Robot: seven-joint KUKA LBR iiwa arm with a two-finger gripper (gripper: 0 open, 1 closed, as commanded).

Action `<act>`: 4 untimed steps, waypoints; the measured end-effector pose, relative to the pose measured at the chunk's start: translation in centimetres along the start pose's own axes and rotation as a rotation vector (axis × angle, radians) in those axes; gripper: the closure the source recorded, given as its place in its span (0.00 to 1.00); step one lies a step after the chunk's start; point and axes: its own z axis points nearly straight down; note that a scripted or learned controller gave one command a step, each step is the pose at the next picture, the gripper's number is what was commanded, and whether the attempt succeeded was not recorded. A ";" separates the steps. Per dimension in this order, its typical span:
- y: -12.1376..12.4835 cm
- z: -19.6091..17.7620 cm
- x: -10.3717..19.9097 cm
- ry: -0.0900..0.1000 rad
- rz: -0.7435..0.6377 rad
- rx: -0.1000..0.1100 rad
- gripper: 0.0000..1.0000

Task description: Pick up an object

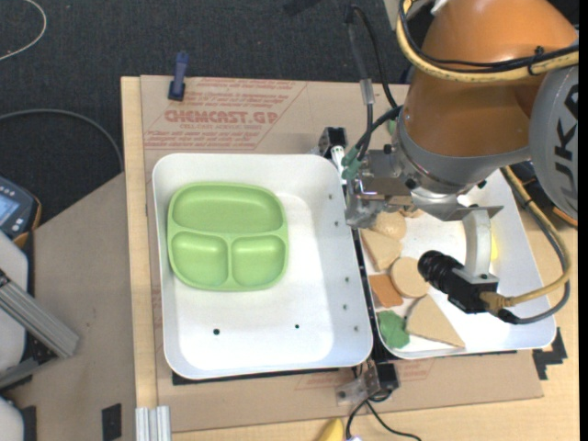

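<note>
I cannot tell the pincer [390,211] state; tan wedge [434,324] at 5 o'clock looks light, stiff; grip across edges.

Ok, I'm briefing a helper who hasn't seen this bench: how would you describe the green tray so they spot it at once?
Start with the left bin, the one away from the arm. The green tray lies in its upper left part. It is pale green with three compartments, one long and two small, unlike the tan and orange pieces in the right bin.
</note>
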 end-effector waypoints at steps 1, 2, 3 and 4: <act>-0.1 -0.2 -0.3 -0.007 0.006 0.016 1.00; 0.1 -12.8 9.1 0.002 -0.005 0.003 1.00; 1.3 -10.4 13.3 -0.006 0.002 0.020 1.00; -0.1 -4.8 13.0 -0.010 0.007 0.027 1.00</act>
